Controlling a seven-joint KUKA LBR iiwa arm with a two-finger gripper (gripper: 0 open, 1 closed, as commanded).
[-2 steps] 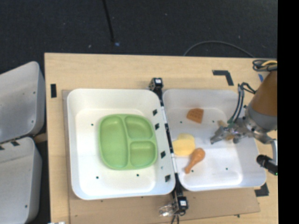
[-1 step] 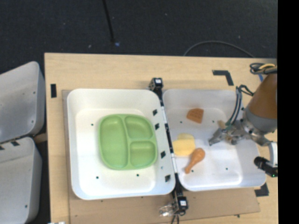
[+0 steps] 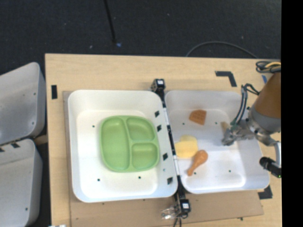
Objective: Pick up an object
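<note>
Lying lowest in the right bin (image 3: pixel 236 181), an orange drumstick-shaped toy (image 3: pixel 198 161) touches a pale yellow block (image 3: pixel 186 147) just above it, both close to the divider. Higher up, an orange-brown wedge (image 3: pixel 198 117) sits apart and looks the easier pick. The gripper (image 3: pixel 230 137) hangs low at the bin's right side, well clear of all three; whether its fingers are wide or narrow I cannot tell. Left of centre, a green divided plate (image 3: pixel 129 143) fills the left bin (image 3: pixel 80 183) on the worktop (image 3: pixel 118 70).
</note>
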